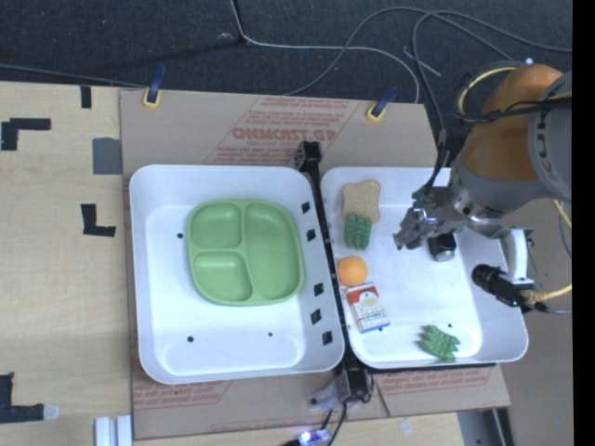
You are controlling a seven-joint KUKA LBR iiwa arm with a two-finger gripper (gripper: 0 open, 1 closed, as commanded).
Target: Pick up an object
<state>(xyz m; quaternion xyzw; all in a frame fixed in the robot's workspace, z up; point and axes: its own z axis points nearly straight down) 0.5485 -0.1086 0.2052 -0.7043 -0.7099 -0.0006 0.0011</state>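
- Green knobbly toy (439, 341) — near front corner of the right bin (465, 305); bumpy, leafy outline, looks like moulded plastic; lies well apart from the arm.
- Small carton (368, 308) — flat, rectangular, printed red and white; lies against the bin's left wall, just below the orange ball.
- Orange ball (351, 269) — round, smooth, matte; lies between the carton and the green ridged block.
- Green ridged block (358, 230) — short, upright-lying oblong with a rows-of-studs texture; touches or nearly touches the tan piece above it.
- Tan slice (361, 198) — bread-shaped, porous-looking surface, rounded top; farthest item in the right bin.
- Pincer (416, 229) — dark metal, hangs low over bare white floor in the middle of the right bin, to the right of the ridged block and the tan slice; nothing shows between its tips; whether they stand apart or together I cannot tell at this slant.
- Arm (507, 147) — grey body with orange band, reaching in from the right; cables loop behind it.
- Left bin (158, 277) — shallow, white, glossy; carries a green divided plate (245, 251) with three compartments, smooth plastic, rounded corners.
- Worktop (56, 277) — pale wood grain, with brown printed cardboard under both bins.
- Step in hand, as judged: the approach, with no object yet grasped. The nearest candidates are the ridged block and the tan slice; the next move calls for a shift leftward to centre over one of them, a descent, then a closure on its narrow sides.
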